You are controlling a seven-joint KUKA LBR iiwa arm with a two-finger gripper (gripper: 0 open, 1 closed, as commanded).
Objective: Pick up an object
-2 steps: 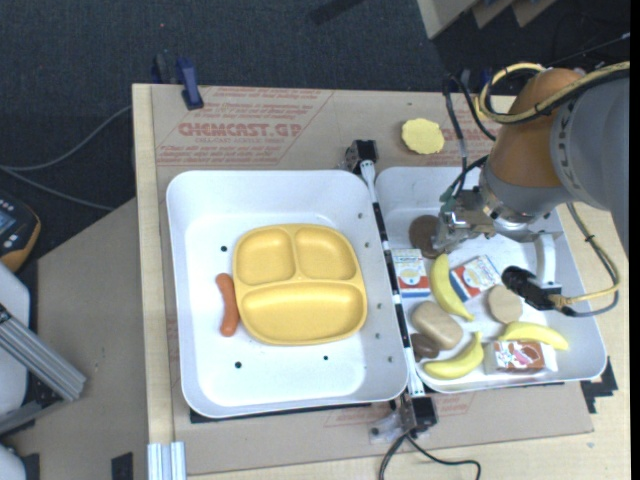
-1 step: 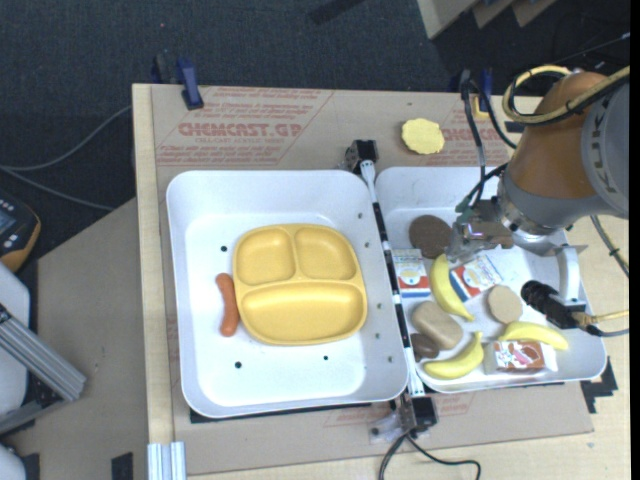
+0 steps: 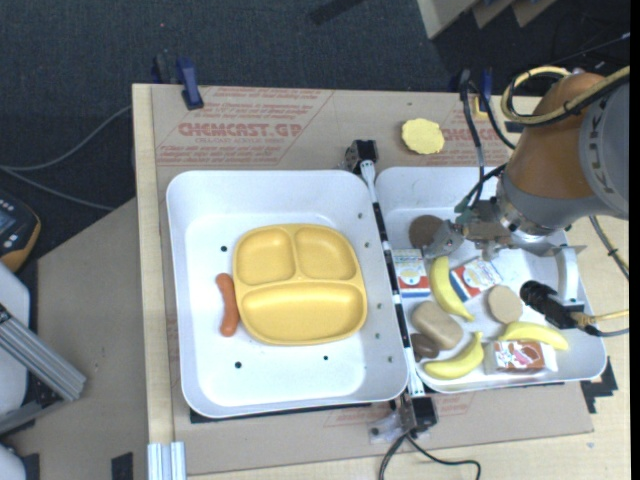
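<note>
**Pick Not Yet Made: Arm Over the Right Bin**

You see the gripper [image 3: 487, 240] low over the right bin [image 3: 400, 183], above the packed items. You cannot tell its state from this view, and nothing is visibly lifted, so judge the pick as still to do.

Take the yellow divided plate [image 3: 298, 283] as reference. It sits in the left bin [image 3: 190, 198], with a sausage [image 3: 228, 304] just beside its left edge. To its right, the right bin holds two bananas [image 3: 446, 286], cartons [image 3: 411, 274], brown rounded pieces [image 3: 437, 320] and a wrapped packet [image 3: 518, 354]. A yellow disc [image 3: 423, 136] lies on the bench beyond the bins.
</note>
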